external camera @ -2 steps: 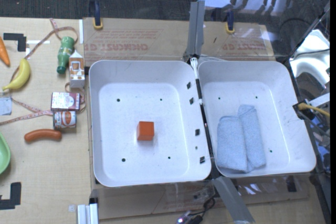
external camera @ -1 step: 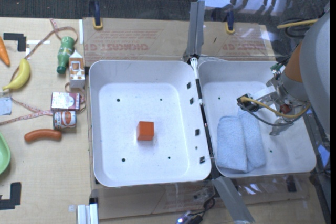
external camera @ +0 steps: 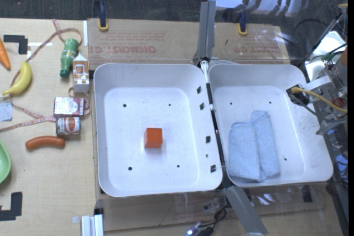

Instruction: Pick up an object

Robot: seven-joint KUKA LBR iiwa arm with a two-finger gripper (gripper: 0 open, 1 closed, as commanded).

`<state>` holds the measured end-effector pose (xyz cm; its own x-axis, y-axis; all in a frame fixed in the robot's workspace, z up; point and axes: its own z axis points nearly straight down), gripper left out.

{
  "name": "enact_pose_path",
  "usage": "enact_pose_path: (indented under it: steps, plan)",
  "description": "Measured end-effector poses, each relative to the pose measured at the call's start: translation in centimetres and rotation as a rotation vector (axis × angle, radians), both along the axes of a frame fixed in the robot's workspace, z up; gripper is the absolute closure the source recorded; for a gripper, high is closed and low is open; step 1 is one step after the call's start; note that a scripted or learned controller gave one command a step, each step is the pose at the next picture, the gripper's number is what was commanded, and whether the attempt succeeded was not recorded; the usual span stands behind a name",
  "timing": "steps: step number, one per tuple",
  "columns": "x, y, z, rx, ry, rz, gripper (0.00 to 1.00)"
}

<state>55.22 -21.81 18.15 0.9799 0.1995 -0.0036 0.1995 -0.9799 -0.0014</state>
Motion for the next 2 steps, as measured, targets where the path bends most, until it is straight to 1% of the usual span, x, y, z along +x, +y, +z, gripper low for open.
enact_pose_path:
  steps: [1, 2]
  plan:
    - [0.0, 0.1, 0.8, 0.000, 0.005, 0.005, 1.00]
    - [-1.7, 12.7, 4.1, 0.001, 0.000, 0.052, 1.00]
